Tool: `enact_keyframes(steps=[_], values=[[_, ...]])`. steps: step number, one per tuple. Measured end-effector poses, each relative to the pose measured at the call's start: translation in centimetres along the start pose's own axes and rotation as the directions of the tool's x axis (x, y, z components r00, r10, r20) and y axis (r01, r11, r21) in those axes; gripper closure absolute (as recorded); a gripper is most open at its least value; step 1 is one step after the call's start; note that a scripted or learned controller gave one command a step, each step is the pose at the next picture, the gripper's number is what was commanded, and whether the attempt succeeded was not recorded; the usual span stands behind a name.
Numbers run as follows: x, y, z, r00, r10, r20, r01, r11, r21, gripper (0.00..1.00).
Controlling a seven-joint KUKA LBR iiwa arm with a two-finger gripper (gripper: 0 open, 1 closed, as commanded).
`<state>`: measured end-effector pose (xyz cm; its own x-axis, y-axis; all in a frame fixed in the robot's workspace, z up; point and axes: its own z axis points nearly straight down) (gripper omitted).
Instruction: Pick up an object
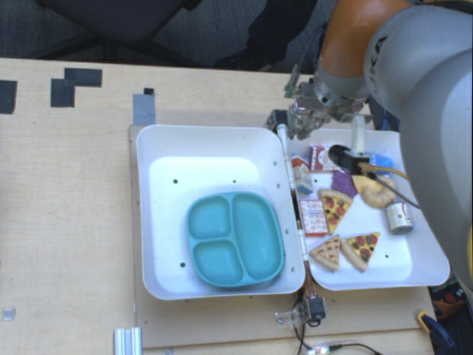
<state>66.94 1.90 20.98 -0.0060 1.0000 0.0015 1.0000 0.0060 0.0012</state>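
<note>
Gripper (304, 126): positioned over the far edge of the right bin (425, 268); finger state cannot be told. Pizza slices (336, 210) and small packets (311, 217) are laid inside it. Teal divided plate (235, 238): set in left bin (159, 272).

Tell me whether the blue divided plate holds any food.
Empty. The blue divided plate lies in the left bin, and all three compartments show bare blue.

Both bins are white; the left bin (159, 220) holds a turquoise divided plate (235, 238). In the right bin (425, 268), pizza slices (335, 208) show yellow with red dots; at three o'clock, a silver can (400, 217). The arm's band (356, 24) is orange.
</note>
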Motion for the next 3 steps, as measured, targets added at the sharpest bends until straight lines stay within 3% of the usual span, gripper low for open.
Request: enact_keyframes(steps=[1,2,3], values=[[9.9,0.1,-4.5,1.000,0.000,-0.001,0.000,1.000,-0.001,1.00],[9.8,0.1,-4.4,1.000,0.001,0.001,-0.001,1.000,0.000,0.00],[10.6,-0.5,11.6,1.000,0.003,0.000,-0.003,1.000,0.000,0.00]])
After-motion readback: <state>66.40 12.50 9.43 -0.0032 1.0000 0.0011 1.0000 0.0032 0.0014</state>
